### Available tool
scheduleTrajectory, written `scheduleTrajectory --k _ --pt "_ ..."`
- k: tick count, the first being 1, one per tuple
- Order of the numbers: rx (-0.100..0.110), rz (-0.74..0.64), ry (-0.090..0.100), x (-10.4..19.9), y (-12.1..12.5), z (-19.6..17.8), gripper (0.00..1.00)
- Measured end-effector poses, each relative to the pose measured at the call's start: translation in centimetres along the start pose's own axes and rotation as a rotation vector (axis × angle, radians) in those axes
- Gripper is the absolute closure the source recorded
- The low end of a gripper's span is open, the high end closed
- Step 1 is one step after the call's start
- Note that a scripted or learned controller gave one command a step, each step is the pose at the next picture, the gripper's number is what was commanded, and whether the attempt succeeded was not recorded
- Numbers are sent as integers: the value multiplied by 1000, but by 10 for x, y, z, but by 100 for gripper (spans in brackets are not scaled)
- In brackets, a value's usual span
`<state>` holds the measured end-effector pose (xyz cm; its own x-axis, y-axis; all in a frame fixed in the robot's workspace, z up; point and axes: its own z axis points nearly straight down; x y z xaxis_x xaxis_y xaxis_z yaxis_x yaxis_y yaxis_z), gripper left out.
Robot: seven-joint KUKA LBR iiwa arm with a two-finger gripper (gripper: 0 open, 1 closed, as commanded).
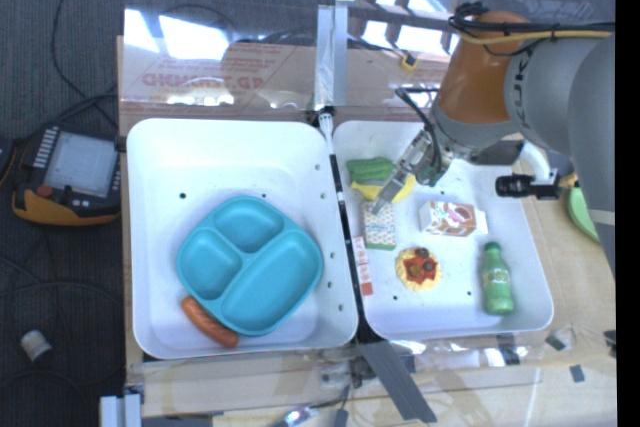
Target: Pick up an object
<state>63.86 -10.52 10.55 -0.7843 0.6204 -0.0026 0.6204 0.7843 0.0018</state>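
Two shallow white bins are seen side by side on the surface. In the left bin (150,215) one blue sectioned plate (250,263) is laid, with three compartments, and one orange sausage-like piece (210,322) is found at its lower left edge, touching or partly tucked under the plate's rim.

In the right bin (530,305) five loose things can be counted. One green and yellow sponge-like piece (368,177) is placed near the upper left corner. One small speckled card or packet (379,229) is laid just below it. One white packet with red print (447,218) is set near the middle. One small round pizza-like piece (418,267) is seen below that packet, apart from it. One green bottle (496,279) is laid on its side towards the right wall. A narrow red and white label (361,271) is also seen along the left wall of this bin.

The arm is reached in from the right, and its pincer (383,194) is lowered over the upper left part of the right bin, between the sponge-like piece and the speckled card. Whether the pincer is spread or pressed together cannot be told, and nothing is seen to be gripped by it.
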Motion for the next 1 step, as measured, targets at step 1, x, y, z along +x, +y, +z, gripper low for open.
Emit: scheduleTrajectory --k 1 --pt "-8 18 -5 -3 1 9 0"
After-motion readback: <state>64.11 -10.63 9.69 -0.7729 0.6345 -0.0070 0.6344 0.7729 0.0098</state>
